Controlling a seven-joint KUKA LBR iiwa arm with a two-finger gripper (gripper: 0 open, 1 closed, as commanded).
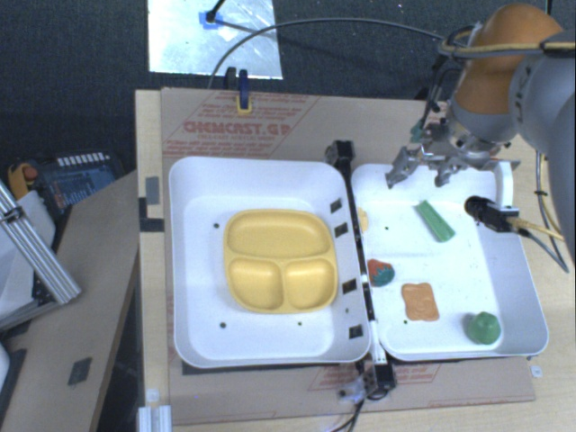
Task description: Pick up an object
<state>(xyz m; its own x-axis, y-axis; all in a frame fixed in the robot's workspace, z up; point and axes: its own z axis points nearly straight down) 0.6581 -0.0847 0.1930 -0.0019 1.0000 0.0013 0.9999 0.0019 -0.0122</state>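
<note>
Camera view: two white bins [270,174] sit on a cardboard-covered bench [261,120] over dark carpet, fingers [397,175] spread, holding nothing.

Bright, even overhead light washes out the white bins [270,174]. A foil sheet [214,25] at far left glares. Focus is slightly soft throughout.
</note>
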